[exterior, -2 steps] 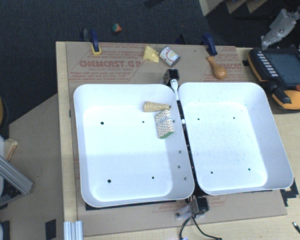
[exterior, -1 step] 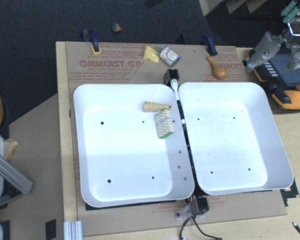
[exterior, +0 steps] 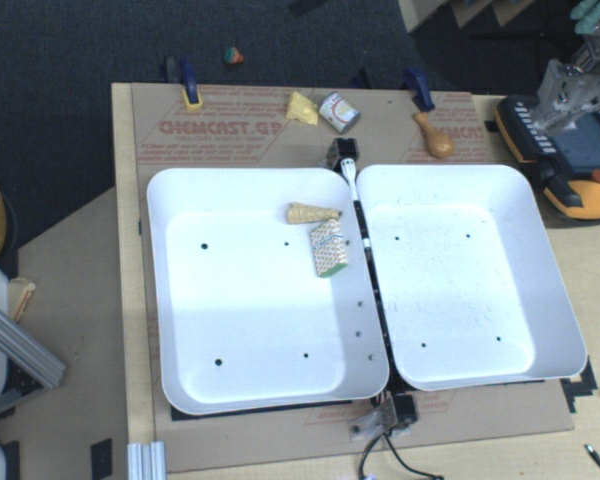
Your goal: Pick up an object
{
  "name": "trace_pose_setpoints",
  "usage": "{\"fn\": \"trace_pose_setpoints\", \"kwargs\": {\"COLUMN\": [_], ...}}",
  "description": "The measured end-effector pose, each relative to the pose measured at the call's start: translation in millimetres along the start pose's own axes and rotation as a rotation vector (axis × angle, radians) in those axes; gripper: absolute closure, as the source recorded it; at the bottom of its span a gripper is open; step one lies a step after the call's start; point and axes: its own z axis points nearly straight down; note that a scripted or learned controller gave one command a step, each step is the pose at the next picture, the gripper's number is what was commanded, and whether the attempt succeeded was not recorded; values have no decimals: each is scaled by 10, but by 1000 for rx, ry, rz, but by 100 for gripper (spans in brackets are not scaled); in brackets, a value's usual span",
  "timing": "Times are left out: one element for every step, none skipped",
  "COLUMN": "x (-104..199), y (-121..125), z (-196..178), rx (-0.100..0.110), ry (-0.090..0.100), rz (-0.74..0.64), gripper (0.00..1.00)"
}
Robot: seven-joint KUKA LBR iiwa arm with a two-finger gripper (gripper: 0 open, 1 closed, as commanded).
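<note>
The pick has not begun, by my reading: nothing is lifted, and both candidates lie flat in the left bin [exterior: 165, 268]. From here I cannot tell how the jaws stand.

Left to right, the board [exterior: 130, 168] under the bins is brown, matte and printed with red letters. A blue clamp [exterior: 190, 80] grips its far edge at 11 o'clock. The left bin is smooth white plastic, shallow, with rounded corners and a few small dark holes in its floor.

The task's likely things sit at about 1 o'clock in that bin, close to the wall shared with the right bin. The cone [exterior: 311, 213] is tan, tapered and lightly ribbed, lying on its side with the narrow end toward 3 o'clock. Just beside it at 5 o'clock lies the pouch [exterior: 328, 247], a flat, soft-looking piece with a fine green-and-white check. The two touch or nearly touch; I cannot tell which.

The next move, I judge, calls for a descent over one of them, kept off the wall and square across the cone's narrow width. The cone may roll, and the pouch looks too flat to pinch easily.

Beyond the bins at 12 o'clock lie a yellow wedge [exterior: 302, 108] and a small white box [exterior: 340, 113]. The right bin [exterior: 550, 268] matches the left, speckled with fine grit.
</note>
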Motion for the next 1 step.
{"fn": "trace_pose_setpoints", "kwargs": {"x": [0], "y": [0], "z": [6], "rx": [2], "ry": [0], "rz": [0], "gripper": [0]}}
